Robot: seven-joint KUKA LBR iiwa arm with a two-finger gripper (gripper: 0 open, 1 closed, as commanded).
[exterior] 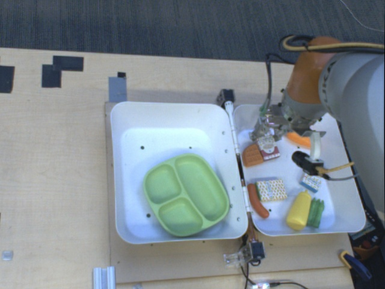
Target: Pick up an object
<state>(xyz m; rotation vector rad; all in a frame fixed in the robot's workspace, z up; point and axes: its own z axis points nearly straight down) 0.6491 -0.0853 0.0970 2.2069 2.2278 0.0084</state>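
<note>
My gripper (266, 136) is low over the far left part of the right bin (355, 221), reaching in from the right. Directly under and in front of it lies a small red and white packet (270, 154), with a brown waffle-like piece (252, 156) to its left. An orange carrot (299, 139) lies just right of the gripper. Nearer the front are a patterned box (272, 190), a red sausage (258, 201), a yellow bottle (299, 211), a green item (316, 213) and a small blue and white piece (310, 183). Nothing shows as lifted.
The left bin (126, 161) holds a green divided plate (185, 194) at its front middle. The ridge where the two bins meet (236, 155) runs close to the gripper's left. The arm's grey body covers the right bin's far right corner.
</note>
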